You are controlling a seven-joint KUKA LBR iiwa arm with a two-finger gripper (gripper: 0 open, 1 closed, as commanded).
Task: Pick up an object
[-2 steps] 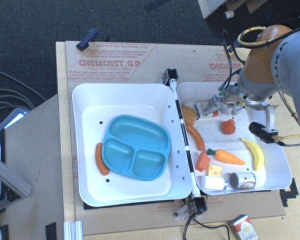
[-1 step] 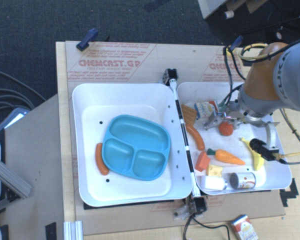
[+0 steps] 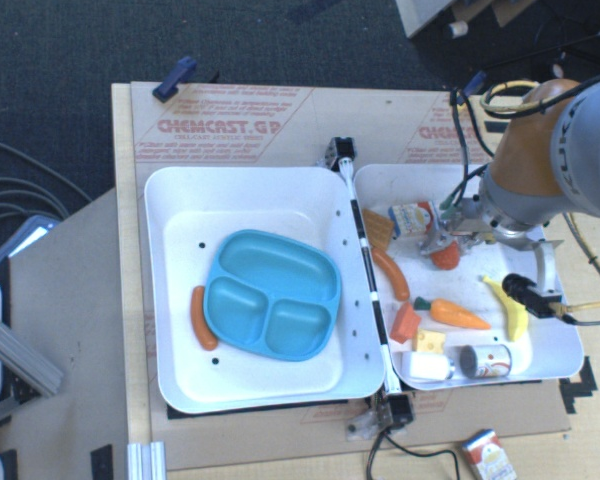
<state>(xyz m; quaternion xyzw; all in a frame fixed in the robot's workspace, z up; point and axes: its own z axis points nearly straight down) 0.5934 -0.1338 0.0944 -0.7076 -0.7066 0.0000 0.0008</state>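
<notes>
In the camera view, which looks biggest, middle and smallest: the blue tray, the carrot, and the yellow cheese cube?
Largest to smallest as they look in the camera view:
1. blue tray, by far
2. carrot
3. yellow cheese cube
All three lie in the bins at a similar distance, so the order seems safe.

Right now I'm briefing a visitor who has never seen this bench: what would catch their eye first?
Probably the blue divided plate in the left bin, with an orange sausage beside it. Next, the grey-and-orange arm reaching into the crowded right bin, its end effector over a small red object.
</notes>
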